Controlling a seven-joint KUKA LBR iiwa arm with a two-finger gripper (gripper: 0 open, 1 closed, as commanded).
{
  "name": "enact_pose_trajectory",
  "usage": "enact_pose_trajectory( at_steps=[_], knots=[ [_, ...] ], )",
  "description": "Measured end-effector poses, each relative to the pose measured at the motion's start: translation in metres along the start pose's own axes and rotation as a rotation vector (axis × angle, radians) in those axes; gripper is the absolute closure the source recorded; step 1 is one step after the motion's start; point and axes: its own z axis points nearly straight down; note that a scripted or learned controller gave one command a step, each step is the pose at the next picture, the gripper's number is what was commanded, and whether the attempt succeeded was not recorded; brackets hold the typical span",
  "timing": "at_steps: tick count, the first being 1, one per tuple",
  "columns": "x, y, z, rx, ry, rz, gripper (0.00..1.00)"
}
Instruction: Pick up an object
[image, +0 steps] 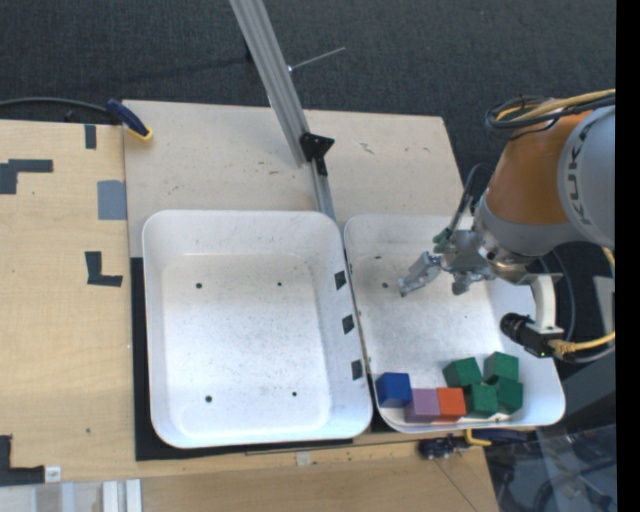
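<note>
The gripper (425, 275) is seen over the upper middle of the right bin (400, 232), its fingers spread apart with nothing between them, pointing toward the divide between the bins. The blocks are clustered well below and to the right of it, along the near edge of that bin: a blue block (393, 388) nearest the divide, then a purple block (426, 403) and an orange block (451, 401) touching side by side, then a bunch of green blocks (486, 383) packed in the corner. Bare speckled bin floor lies between gripper and blocks; nothing is seen standing in the way. The left bin (160, 300) sits just left of the gripper, past the shared rims. A slanted metal rail (280, 85) with a black clamp (316, 147) crosses above the gripper toward the bin divide. The orange band (535, 175) and grey arm body are seen to the right of the gripper, with black cabling (540, 340) below. The bins rest on a pale wooden bench (60, 300) marked with dark tape; dark carpet (400, 50) is seen beyond it. A blue and yellow clamp handle (130, 118) lies at the far left corner of the board.
</note>
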Motion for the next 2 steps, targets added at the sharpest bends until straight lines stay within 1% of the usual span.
enact_pose_trajectory(
  at_steps=[1,2],
  knots=[
    [-0.001,0.003,0.045,-0.002,-0.001,0.000,0.00],
    [0.008,0.004,0.094,-0.001,0.000,-0.002,0.00]
  ],
)
